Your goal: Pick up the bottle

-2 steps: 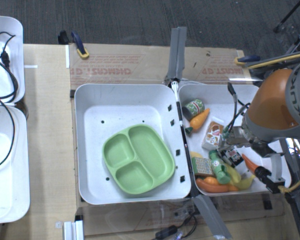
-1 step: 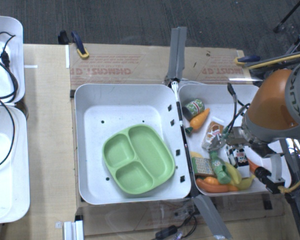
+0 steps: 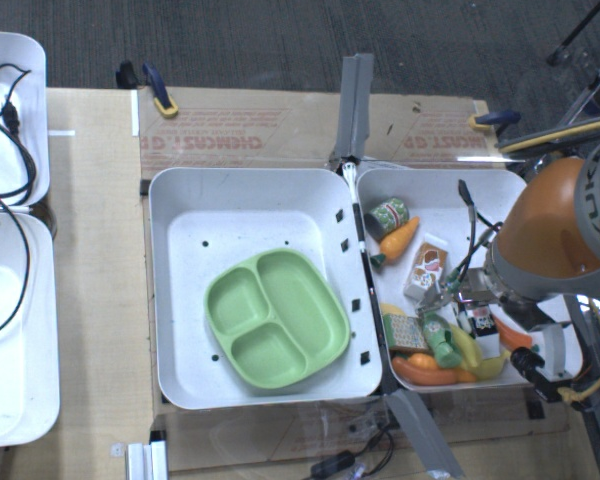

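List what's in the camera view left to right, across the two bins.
Left bin → green tray → divider between the bins → carrot → white carton → green bottle → gripper → orange arm band.

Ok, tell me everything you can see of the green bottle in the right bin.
The green bottle looks like small plastic, lying on its side at a slant in the right bin near its front wall. It sits in a pile: a yellow banana lies against its right side, an orange carrot just below it. The gripper hovers above its upper end. Its cap and label are too small to make out.
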`<state>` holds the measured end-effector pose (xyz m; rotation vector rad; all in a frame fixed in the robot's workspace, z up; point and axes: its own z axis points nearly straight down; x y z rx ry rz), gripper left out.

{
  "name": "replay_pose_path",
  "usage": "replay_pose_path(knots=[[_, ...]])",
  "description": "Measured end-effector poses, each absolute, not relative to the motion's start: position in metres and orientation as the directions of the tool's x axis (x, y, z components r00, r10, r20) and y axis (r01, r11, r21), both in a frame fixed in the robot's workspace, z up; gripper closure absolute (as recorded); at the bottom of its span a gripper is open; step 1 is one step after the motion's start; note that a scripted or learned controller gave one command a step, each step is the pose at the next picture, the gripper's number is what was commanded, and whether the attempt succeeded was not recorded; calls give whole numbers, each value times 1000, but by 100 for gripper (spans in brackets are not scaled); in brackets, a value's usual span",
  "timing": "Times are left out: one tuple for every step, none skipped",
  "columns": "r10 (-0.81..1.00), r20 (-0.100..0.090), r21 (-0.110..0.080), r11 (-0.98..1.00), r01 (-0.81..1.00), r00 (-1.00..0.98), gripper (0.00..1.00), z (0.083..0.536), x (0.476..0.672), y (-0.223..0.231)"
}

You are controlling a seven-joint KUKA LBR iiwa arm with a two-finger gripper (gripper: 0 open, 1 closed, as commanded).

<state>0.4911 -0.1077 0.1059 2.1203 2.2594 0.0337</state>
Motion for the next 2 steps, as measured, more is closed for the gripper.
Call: replay_pose_path(knots=[[998, -24, 51, 56, 997, -55, 100, 117, 492, -112], [999, -2, 0, 37, 999, -37, 100, 221, 478, -149]])
